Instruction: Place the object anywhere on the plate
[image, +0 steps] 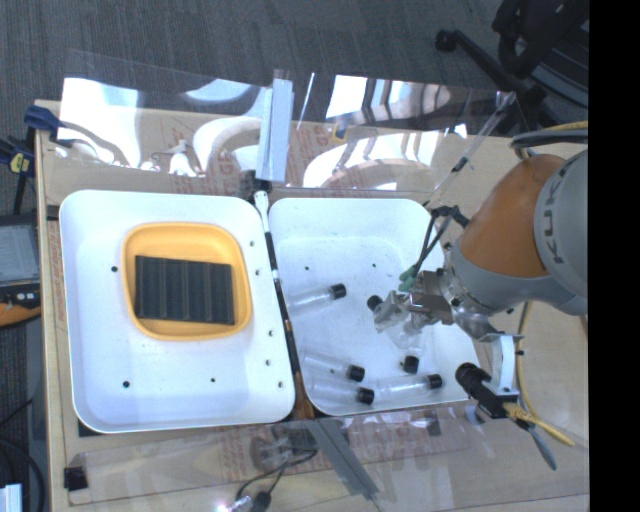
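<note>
The tubes (322, 296), clear plastic with black caps, lie scattered in the right bin (300, 225), well apart from the yellow plate (185, 245) in the left bin. They look light, stiff and slippery; mid-barrel seems the safest hold. Whether the pincer (392, 312) is clenched cannot be told.

A clear screen (330, 125) stands behind the two bins (90, 300). Beyond the screen, probably a chair base (500, 50).

Grey carpet (200, 40) and office chair base (500, 45) behind.
</note>
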